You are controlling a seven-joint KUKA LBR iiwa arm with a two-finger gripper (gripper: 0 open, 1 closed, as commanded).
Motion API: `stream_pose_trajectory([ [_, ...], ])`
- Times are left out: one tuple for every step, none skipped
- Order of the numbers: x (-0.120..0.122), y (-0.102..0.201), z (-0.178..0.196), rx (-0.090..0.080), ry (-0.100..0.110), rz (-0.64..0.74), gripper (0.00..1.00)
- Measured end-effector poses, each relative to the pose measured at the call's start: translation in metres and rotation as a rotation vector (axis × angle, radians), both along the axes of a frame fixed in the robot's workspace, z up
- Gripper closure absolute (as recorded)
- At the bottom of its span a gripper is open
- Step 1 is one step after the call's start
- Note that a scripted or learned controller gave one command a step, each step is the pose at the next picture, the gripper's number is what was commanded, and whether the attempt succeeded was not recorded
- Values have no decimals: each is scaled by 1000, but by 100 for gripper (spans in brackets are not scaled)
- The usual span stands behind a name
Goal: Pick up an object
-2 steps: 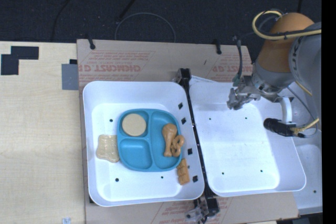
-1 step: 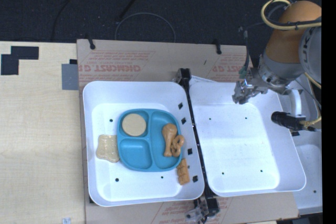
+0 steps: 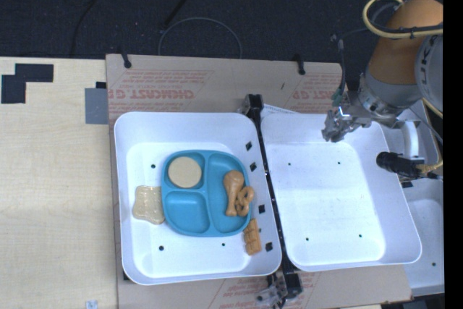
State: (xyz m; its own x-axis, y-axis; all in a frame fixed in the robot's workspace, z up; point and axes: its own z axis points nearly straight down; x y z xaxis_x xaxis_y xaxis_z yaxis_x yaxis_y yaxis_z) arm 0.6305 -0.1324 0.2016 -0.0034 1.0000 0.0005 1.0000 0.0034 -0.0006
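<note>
Gripper (image 3: 337, 124) hovering over right bin (image 3: 340, 228) rim, finger state can't tell; objs sitting w/ blue tray (image 3: 189, 217) in left bin (image 3: 137, 148), risking empty grab.

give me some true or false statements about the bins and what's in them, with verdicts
1. The blue divided plate lies in the left bin. True.
2. A round tan cookie sits in one of the plate's compartments. True.
3. The end effector hangs over the left bin. False: it is over the far edge of the right bin.
4. The pretzel-shaped piece lies in the right bin. False: it is on the plate.
5. A pale toast-like piece lies beside the plate's left edge. True.
</note>
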Motion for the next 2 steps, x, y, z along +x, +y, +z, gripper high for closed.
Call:
stream_pose_trajectory([
  [-2,62,8,3,3,1,100],
  [-2,106,6,1,4,0,100],
])
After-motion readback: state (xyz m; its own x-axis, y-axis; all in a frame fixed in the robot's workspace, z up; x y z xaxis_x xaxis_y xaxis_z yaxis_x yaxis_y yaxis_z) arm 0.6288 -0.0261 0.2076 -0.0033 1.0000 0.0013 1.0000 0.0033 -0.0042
